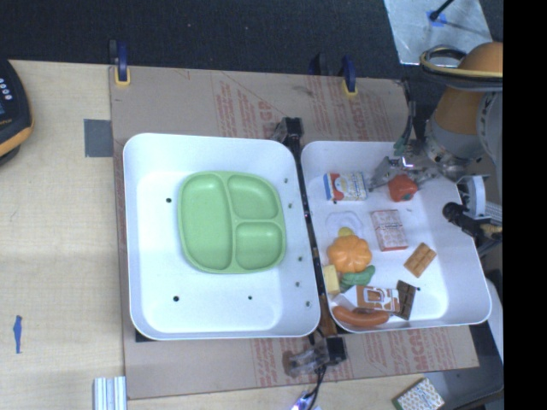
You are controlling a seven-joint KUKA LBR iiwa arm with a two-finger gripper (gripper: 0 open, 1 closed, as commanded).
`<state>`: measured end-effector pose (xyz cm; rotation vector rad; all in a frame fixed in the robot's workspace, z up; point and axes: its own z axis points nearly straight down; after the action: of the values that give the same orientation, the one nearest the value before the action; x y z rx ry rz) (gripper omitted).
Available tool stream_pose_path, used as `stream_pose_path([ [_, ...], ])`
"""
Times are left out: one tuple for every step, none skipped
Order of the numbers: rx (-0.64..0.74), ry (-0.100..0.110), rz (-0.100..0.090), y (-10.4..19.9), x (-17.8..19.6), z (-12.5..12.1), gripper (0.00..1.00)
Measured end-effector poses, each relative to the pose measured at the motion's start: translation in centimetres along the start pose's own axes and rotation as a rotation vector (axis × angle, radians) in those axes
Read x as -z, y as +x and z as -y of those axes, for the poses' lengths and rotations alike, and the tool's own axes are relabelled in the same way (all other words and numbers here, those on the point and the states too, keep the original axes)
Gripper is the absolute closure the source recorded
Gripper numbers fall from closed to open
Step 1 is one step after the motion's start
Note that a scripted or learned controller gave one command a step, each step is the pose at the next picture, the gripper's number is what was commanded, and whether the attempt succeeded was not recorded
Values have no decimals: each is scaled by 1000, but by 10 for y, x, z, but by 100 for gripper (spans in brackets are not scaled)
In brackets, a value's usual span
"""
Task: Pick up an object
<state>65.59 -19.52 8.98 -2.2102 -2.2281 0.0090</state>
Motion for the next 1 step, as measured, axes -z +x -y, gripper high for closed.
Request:
stream_pose_path([
  [2, -4, 1, -1, 16, -1, 100],
])
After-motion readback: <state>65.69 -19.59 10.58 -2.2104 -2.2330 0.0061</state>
